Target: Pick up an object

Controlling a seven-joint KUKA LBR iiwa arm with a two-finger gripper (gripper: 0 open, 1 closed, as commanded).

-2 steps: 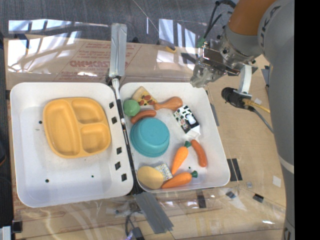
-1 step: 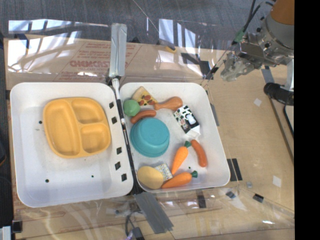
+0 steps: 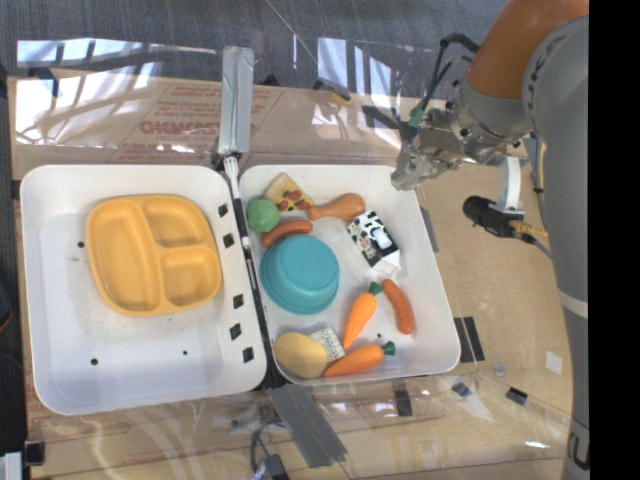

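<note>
My gripper (image 3: 407, 177) hangs over the far right corner of the right bin (image 3: 432, 268), above its rim, with nothing visibly between its fingers. In that bin lie a teal bowl (image 3: 300, 274), a green ball (image 3: 263, 215), a pizza slice (image 3: 288, 194), a chicken drumstick (image 3: 338, 207), a sausage (image 3: 287, 231), a black-and-white milk carton (image 3: 374, 239), two carrots (image 3: 359, 317) (image 3: 354, 360), a small orange sausage (image 3: 399, 306), a potato (image 3: 300, 354) and a small card (image 3: 327, 341). The carton lies closest to the gripper.
The left bin (image 3: 50, 268) holds a yellow divided plate (image 3: 153, 252). A grey bar (image 3: 236, 103) stands at the back between the bins. Brown bench surface (image 3: 500, 298) lies to the right of the right bin.
</note>
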